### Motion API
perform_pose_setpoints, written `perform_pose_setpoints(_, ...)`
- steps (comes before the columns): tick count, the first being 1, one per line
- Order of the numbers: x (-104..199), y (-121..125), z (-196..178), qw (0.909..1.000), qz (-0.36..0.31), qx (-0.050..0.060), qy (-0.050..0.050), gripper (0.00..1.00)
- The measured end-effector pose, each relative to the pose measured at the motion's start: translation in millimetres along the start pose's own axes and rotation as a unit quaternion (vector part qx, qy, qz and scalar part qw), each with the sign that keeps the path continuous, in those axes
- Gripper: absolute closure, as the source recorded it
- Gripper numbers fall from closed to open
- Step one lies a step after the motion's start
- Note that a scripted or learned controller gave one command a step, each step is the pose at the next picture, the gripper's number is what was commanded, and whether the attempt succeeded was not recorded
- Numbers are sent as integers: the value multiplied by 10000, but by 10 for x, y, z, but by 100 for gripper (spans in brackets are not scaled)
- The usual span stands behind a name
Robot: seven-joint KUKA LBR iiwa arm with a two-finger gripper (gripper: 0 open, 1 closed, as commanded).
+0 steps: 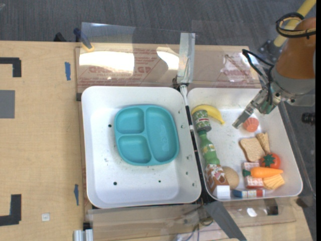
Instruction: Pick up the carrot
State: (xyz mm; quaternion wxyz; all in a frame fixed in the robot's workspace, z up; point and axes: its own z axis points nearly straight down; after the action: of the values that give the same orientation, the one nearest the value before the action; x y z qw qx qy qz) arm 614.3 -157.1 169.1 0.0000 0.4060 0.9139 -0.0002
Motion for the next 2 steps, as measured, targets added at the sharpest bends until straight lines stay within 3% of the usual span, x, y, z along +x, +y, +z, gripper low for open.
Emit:
perform_pose_setpoints(1,371,59,726,9994,-348,-26,-36,0)
perform_pose_setpoints(2,137,508,810,10000,79,-27,-30,0)
